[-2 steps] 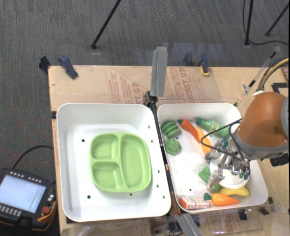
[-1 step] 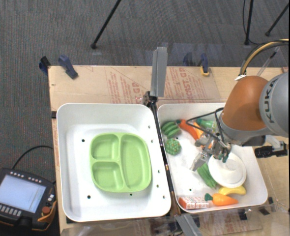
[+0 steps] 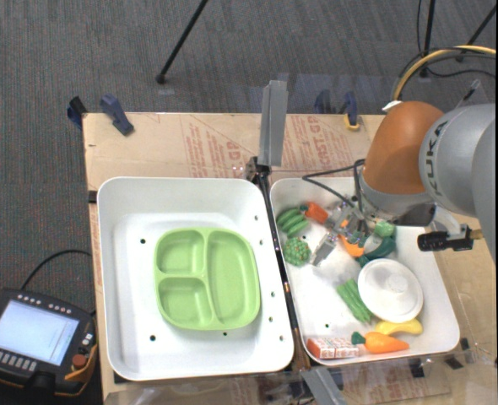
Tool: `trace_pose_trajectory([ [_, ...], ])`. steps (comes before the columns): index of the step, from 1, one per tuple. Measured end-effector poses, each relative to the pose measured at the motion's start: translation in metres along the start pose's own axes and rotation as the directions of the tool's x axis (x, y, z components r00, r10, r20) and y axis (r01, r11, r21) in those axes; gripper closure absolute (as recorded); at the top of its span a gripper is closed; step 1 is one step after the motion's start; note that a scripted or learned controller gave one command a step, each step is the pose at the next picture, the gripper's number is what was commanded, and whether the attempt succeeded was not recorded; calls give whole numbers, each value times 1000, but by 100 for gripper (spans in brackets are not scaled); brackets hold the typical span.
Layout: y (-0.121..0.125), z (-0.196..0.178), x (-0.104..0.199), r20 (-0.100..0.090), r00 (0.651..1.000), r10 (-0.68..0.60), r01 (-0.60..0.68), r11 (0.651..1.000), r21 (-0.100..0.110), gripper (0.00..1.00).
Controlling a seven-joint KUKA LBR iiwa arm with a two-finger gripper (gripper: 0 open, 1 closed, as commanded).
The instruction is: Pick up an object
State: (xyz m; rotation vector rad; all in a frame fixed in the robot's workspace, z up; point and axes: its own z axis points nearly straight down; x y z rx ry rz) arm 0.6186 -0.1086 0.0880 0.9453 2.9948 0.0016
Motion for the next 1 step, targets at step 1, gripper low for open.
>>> trace_pose_trajectory([
  [1,-21,1,75,-4,1000,-2,2,1000,2,0],
])
